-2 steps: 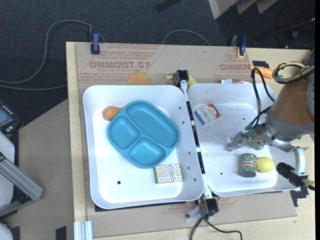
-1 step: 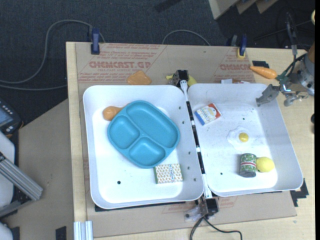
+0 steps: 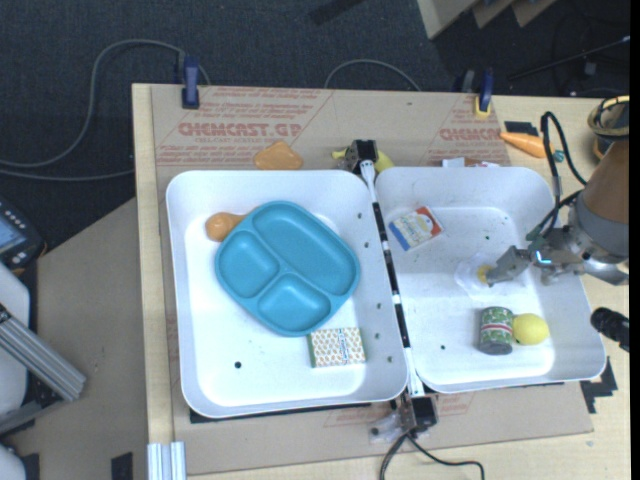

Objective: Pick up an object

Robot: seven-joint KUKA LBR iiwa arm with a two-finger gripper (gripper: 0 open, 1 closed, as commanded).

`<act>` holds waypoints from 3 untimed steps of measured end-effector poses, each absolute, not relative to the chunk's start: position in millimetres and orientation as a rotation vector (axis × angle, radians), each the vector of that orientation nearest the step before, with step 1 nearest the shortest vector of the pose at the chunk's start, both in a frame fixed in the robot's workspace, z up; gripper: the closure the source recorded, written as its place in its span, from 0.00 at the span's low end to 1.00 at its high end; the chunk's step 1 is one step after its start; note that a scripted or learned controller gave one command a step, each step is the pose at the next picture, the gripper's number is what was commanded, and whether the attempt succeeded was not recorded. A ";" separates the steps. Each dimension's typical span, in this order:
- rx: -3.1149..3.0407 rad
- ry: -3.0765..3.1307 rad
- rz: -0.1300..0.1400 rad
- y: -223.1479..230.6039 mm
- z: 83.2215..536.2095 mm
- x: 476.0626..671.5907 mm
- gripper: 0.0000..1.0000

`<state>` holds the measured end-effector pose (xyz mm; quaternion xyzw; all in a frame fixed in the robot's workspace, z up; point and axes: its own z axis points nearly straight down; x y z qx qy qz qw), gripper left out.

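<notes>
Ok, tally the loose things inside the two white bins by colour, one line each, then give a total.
Blue: 1, the divided tray
Orange: 1, the round piece beside that tray
Patterned pale: 1, the small square packet
White with red and blue: 1, the packet
Green: 1, the can
Yellow: 1, the lemon-like ball
Total: 6

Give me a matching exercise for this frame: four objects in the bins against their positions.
Things:
1. blue divided plate
2. green can
3. small packet with red and blue print
4. patterned square block

Places:
A. right bin, far side
B. left bin, near edge, below the plate
C. left bin, middle
D. right bin, near side, touching a yellow ball

Pairs: 1-C, 2-D, 3-A, 4-B
</notes>
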<state>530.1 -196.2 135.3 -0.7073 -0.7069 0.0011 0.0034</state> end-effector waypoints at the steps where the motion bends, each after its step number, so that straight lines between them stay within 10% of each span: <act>1: -2.216 -2.219 0.002 -148.5 115.8 495.3 0.00; 2: -2.219 -2.216 0.003 -147.8 82.6 477.7 0.00; 3: -2.223 -2.220 -0.001 -148.1 94.4 479.3 1.00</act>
